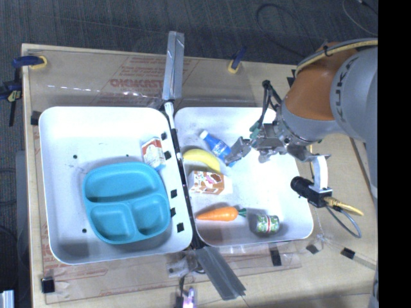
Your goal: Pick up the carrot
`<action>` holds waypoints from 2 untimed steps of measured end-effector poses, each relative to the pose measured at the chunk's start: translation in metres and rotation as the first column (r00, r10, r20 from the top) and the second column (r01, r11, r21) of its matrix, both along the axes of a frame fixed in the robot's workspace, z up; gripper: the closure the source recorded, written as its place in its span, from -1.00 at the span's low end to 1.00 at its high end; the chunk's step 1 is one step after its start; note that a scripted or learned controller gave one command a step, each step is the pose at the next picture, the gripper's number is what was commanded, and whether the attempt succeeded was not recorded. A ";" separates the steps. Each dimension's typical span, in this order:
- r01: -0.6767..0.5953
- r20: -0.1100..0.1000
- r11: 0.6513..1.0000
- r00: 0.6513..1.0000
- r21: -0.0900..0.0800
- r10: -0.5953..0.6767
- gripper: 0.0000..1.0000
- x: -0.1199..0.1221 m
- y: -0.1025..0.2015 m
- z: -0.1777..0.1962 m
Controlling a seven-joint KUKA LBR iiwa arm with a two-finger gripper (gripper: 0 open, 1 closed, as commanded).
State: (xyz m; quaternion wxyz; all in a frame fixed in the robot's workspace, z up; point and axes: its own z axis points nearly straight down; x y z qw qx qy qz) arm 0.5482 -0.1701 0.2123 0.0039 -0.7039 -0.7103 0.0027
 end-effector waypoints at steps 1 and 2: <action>-0.286 0.002 0.958 0.958 0.003 0.286 -1.00 -0.060 0.015 -0.033; -0.749 0.015 0.662 0.662 -0.027 0.749 -1.00 -0.065 0.044 -0.110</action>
